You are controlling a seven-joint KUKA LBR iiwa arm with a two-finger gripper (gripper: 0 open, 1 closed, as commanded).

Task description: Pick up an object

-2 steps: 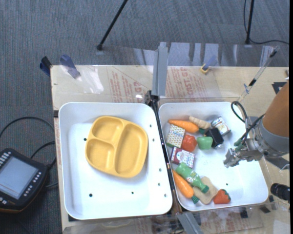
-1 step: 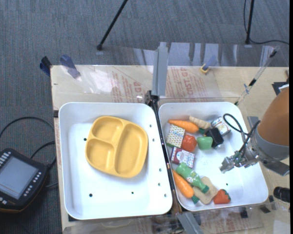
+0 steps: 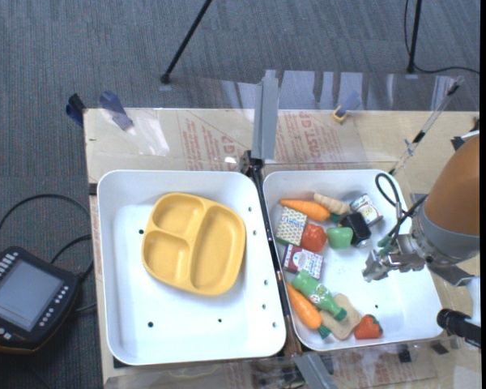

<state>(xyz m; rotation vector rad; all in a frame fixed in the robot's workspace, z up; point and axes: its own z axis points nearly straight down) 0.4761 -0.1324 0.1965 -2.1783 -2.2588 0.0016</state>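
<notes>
The right bin [image 3: 405, 314] holds several toy foods: an orange carrot [image 3: 306, 209], a checkered box [image 3: 291, 225], a green pepper [image 3: 338, 237], a small can [image 3: 364, 209], a green bottle [image 3: 317, 292] and a strawberry [image 3: 368, 327]. My gripper [image 3: 378, 267] hangs low over the bin's bare right half. It is to the right of the toy pile and below the can. Nothing shows in its grasp, and it is apart from the nearest toys.
In the left bin [image 3: 121, 314] lies a yellow divided plate [image 3: 194, 243]. A second carrot [image 3: 304, 308] and a tan biscuit [image 3: 344, 316] lie near the right bin's front edge. A black cable loops beside the can. A pendant [image 3: 20, 294] sits on the floor at left.
</notes>
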